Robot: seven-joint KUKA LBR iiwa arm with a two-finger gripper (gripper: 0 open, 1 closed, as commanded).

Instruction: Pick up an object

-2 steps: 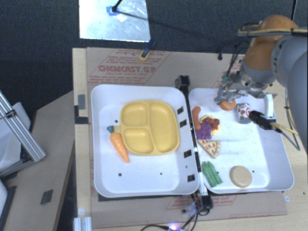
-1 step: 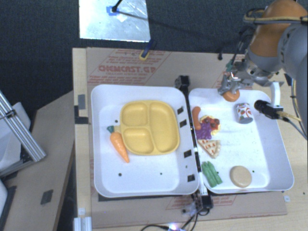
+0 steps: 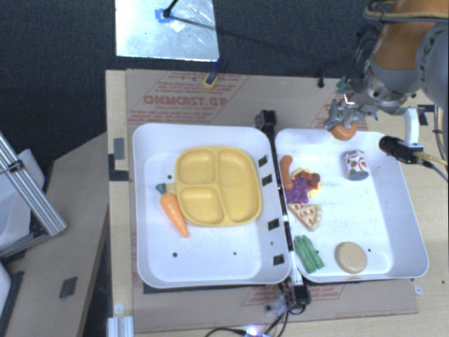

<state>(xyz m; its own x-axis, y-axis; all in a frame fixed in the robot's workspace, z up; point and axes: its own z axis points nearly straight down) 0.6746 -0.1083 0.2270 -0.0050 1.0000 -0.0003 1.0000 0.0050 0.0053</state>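
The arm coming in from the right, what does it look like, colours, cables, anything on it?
The arm is bulky and rounded, grey metal with a broad orange band capping its upper section. Thin dark cables loop along its left side near the top. Below sits a smaller metallic wrist section, and the pincer hangs from it, too small to make out in detail. No markings are legible.

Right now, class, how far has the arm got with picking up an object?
Done: the gripper has reached the far edge of the right bin and sits at a small orange object. In hand: that object appears pinched at the fingertips, though the grip looks slight. Left: lifting it clear. The carrot, pizza slice and others lie untouched.
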